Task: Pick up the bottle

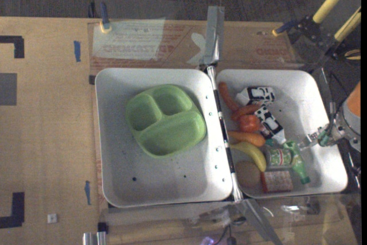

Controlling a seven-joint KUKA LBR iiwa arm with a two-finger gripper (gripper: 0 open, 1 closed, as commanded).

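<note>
Nearest the lens, in the front corner of the right bin (321, 89), lay a reddish packet (277, 181), and right against its far side rested the bottle (284, 156). The bottle was green with a pale label and lay on its side. A brown potato (248, 172) and a banana (253, 153) sat just to its left. Beyond them, along the divider, came an orange carrot (245, 137), a red tomato (249, 122) and 2 black-and-white patterned pieces (261, 94).

The gripper (319, 137) hung low over the right bin's right side, just beside the bottle and a little behind it. No contact between them could be made out. Whether it was spread or closed could not be told, since the tool was small and blurred, and nothing could be seen held in it.

By my reading this was the approach step, with the grasp not yet made. The next move would call for centring over the bottle's body and closing across its narrow width, clear of the packet.

Farther out, the left bin (114, 123) held 1 green divided plate (166, 120).
</note>
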